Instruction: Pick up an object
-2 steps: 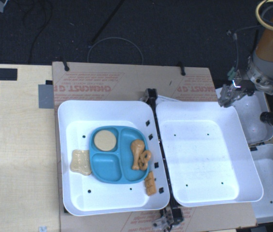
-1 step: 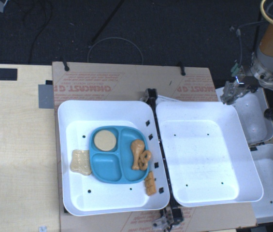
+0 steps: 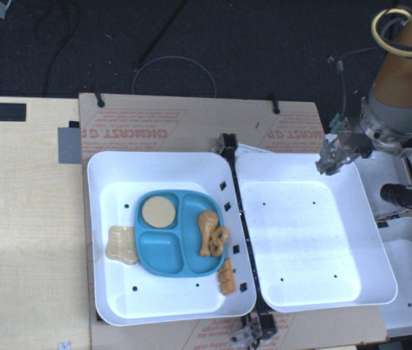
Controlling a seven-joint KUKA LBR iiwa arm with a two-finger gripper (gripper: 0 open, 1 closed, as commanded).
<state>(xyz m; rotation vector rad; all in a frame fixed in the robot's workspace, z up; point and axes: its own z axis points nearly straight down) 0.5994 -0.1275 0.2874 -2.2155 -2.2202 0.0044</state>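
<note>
Distance is what matters here: my tool (image 3: 335, 157) hangs at the two o'clock corner of the right-hand shallow white plastic bin (image 3: 381, 283), and everything worth picking lies well apart toward eight o'clock, in the left-hand white bin (image 3: 111, 170). There a blue three-compartment plastic tray (image 3: 163, 254) holds a round tan biscuit (image 3: 157, 211) and a tan pretzel-like twist (image 3: 212, 233), its long axis running twelve to six. I cannot tell how my tool is set; nothing shows in it. I judge a long reach across the divider.
</note>
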